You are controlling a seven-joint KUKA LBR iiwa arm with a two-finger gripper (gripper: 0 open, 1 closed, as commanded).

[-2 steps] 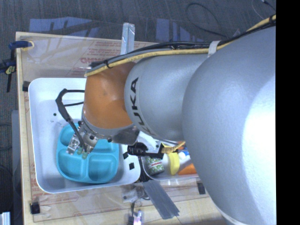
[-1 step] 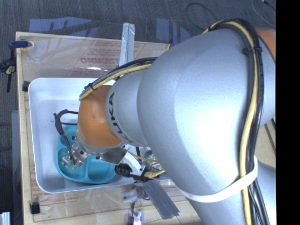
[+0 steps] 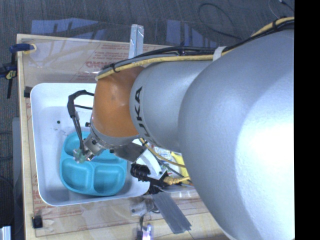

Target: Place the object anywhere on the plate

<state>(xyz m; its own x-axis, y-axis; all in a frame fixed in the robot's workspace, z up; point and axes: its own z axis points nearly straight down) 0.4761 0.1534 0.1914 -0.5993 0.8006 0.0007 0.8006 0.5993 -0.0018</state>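
Note:
A blue plate [image 3: 100,176] with divided compartments lies in the near part of the left white bin [image 3: 40,134]. The arm's orange band [image 3: 115,106] and grey wrist hang right over the plate's far side and hide much of it. My gripper [image 3: 82,154] points down at the plate's left compartment, mostly covered by the wrist. A small pale green bit [image 3: 78,157] shows at its tip, just above or on the plate. Whether that bit is held cannot be made out.
A black cable loop [image 3: 75,109] runs from the wrist over the bin's far half. The arm's big grey body [image 3: 235,134] covers the right side of the bench. A blue clamp [image 3: 20,47] sits at the bench's far left corner. Grey tape [image 3: 170,214] lies near the front edge.

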